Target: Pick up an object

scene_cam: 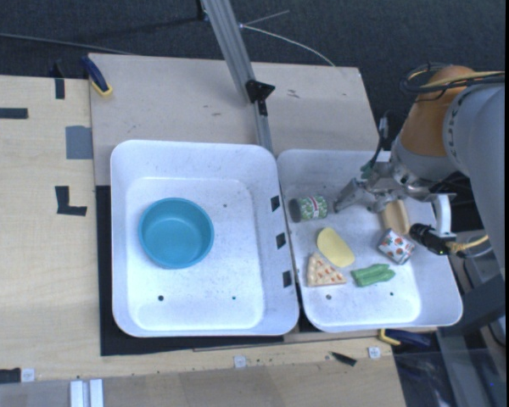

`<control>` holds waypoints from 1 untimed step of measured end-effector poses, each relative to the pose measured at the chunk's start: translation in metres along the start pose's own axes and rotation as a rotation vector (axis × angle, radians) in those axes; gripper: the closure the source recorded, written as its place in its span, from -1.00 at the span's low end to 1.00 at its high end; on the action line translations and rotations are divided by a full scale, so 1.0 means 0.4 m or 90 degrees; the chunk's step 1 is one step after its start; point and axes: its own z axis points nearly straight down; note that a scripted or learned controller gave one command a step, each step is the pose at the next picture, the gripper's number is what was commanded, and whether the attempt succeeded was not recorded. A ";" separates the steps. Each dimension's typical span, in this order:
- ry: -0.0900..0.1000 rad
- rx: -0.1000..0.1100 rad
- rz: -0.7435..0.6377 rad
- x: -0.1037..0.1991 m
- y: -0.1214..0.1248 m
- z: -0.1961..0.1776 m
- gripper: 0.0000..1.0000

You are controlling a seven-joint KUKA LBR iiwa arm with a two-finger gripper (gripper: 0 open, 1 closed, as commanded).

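My gripper (365,200) hangs low over the back part of the right bin (433,312), reaching in from the right. Just to its left a small green can (310,207) lies on its side. A tan cylinder (395,217) lies right beside the gripper, on its near right. In front of them are a yellow oval piece (334,247), an orange waffle-like wedge (323,272), a green pod-shaped piece (372,274) and a small white cube with red marks (396,246). Nothing is seen held.
The left bin (127,168) holds a blue bowl (176,232). A metal pole (234,49) slants down to the seam between the bins at the back. The grey arm with its orange band (433,113) fills the right side above the right bin.
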 end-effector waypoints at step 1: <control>-0.001 0.000 -0.001 0.002 0.000 -0.028 1.00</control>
